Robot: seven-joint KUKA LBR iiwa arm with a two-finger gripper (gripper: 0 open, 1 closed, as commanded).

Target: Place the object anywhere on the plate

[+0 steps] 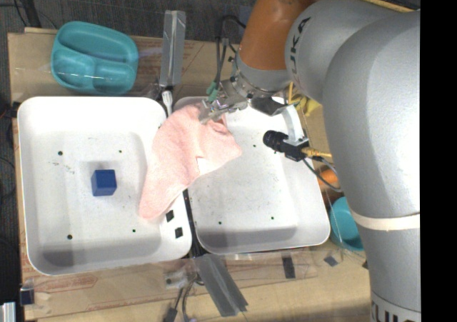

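At the desk's far left corner a teal plate [93, 56] with moulded compartments lies on the bare wood, just beyond the left bin [43, 170]. Inside that bin a small blue cube [104, 182] sits alone a little left of the bin's middle, well apart from the walls. Further right, a pink cloth [187, 156] drapes across the seam between the two bins, its lower end hanging over the left bin's right rim and its upper end raised toward the far left corner of the right bin [285, 199]. There the pincer [218, 107] meets the cloth's top edge, and it seems pinched on a fold of the fabric, though the metal parts blur together and the fingers are hard to separate. The grey arm [357, 99] with its orange band fills the desk's right side
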